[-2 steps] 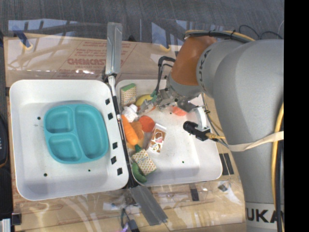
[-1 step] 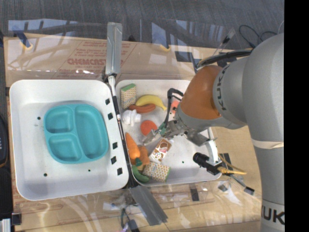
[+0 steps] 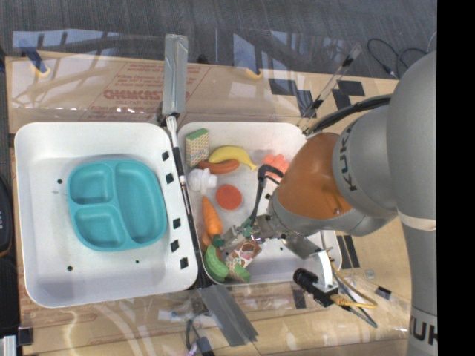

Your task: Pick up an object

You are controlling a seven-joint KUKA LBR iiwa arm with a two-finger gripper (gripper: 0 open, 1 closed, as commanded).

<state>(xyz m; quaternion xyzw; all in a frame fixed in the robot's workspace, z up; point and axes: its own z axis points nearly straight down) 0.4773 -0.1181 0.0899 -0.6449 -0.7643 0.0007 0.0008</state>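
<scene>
The right bin holds several toy foods. A yellow banana and a red sausage lie at its back, beside a checkered box. A white piece and a red disc sit mid-bin. An orange carrot lies along the left wall, and a green vegetable sits at the front left corner. My gripper is low in the bin, just right of the carrot and over a patterned packet. A coral piece peeks out behind the arm.
The left bin holds a teal divided plate. A grey divider bar runs between the bins at the back. The arm's orange band covers the right half of the right bin. Cables and tools lie at the front right.
</scene>
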